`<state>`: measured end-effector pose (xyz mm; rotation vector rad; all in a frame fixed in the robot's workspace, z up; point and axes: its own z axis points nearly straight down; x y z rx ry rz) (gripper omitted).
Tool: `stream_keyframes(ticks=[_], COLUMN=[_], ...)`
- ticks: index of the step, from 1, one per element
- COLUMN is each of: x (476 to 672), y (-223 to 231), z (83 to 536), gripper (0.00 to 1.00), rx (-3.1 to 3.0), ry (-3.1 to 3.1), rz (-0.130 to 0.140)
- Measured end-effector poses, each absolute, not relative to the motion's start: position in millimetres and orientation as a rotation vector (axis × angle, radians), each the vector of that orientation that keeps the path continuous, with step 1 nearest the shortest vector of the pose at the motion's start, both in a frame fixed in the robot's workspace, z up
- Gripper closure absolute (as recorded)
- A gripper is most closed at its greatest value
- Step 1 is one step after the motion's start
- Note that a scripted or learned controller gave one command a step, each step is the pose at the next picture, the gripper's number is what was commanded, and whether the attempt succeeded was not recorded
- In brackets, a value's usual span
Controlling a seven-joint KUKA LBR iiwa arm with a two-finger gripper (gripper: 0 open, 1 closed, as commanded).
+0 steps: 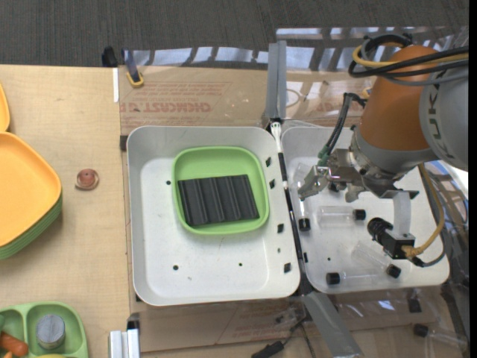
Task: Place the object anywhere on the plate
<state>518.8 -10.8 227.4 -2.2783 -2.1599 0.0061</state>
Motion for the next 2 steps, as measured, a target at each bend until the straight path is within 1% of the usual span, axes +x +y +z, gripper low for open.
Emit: stream_keyframes(ticks=[1, 2], x=[476.7, 477.3], y=[-53.4, -54.7], z=[189.9, 198.1], gripper=[0.00, 1.00], rx=[-2.357, -2.359], ry=[-2.073, -2.070], rz=[0.007, 0.009])
